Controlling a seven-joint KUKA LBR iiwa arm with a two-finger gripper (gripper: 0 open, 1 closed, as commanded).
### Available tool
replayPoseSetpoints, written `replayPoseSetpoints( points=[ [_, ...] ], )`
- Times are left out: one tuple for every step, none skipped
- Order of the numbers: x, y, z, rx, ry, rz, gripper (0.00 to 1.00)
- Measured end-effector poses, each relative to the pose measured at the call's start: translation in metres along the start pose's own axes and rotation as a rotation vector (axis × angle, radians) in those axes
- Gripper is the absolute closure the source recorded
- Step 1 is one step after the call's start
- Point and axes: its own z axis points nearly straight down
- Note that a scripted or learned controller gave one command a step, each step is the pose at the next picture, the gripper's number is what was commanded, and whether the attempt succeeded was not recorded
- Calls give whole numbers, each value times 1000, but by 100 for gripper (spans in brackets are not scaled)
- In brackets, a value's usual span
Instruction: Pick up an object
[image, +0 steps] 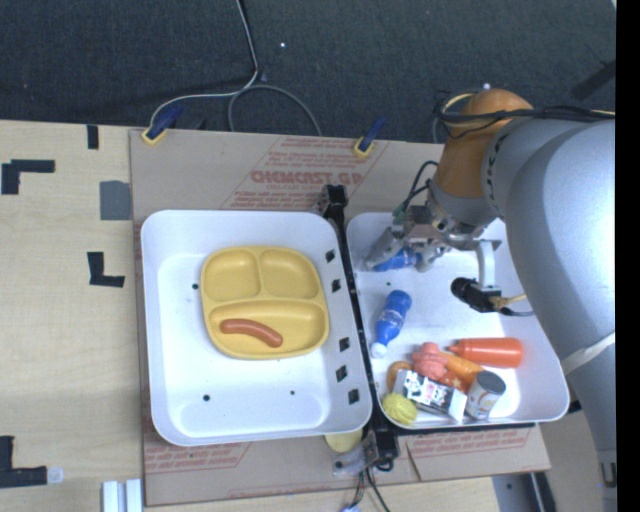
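My gripper (402, 252) is low over the far left part of the right bin (545, 400), reaching in from the right. A small blue thing (396, 263) lies right under it, partly hidden; whether it is gripped is unclear. A blue bottle with a white cap (390, 318) lies just in front of the gripper, near the bin's left wall. At the bin's near end sit an orange carrot (490, 351), a pink toy (430, 358), a tin can (485, 394), a small printed box (432, 394) and a yellow lemon (400, 408).
The left bin (175, 400) holds a yellow divided plate (262, 275) with a toy hot dog (252, 331) in its front compartment. A black divider (345, 300) runs between the bins. The large grey arm (560, 220) overhangs the right bin's right side.
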Motion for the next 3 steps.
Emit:
replayPoseSetpoints(
  points=[
    [-1,0,0,1,3,-2,0],
    [-1,0,0,1,2,-2,0],
    [2,0,0,-1,-4,2,0]
  ],
)
